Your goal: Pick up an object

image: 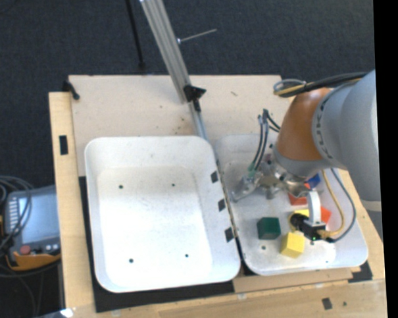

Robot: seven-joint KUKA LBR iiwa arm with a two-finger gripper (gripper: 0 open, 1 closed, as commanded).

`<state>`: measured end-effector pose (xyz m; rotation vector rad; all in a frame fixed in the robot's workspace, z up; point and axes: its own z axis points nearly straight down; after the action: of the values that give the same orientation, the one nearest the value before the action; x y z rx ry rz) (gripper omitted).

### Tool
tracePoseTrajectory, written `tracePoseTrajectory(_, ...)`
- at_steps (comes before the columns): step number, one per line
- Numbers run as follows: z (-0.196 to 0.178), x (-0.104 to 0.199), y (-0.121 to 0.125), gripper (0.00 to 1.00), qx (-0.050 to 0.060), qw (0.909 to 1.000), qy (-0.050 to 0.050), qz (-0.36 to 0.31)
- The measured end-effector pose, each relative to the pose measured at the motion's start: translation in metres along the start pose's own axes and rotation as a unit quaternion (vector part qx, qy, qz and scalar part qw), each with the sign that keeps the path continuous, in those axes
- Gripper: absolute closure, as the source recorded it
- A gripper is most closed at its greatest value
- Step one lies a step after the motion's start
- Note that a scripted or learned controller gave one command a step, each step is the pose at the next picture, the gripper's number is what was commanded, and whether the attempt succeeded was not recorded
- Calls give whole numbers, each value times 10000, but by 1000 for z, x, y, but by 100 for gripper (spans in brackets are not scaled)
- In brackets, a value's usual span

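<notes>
End effector [253, 183] hung over the right bin [351, 254], finger state indeterminate; green block [268, 227] lay just below it beside the yellow block [293, 244], likely light, rigid, graspable across flat opposite faces.

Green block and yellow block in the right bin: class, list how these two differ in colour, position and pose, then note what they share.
Colour: the green block is dark green, the yellow block bright yellow. Position: the green block lies nearer the bin's middle, the yellow block nearer its front rim. Pose: the green block sits roughly square to the view, the yellow block looks turned. Shared: both are small blocks on the right bin floor, ungrasped.
</notes>
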<state>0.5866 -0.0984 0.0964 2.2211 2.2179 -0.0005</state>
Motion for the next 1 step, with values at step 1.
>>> tracePoseTrajectory(1,-13,-1,1,100,-23,10000,3,34)
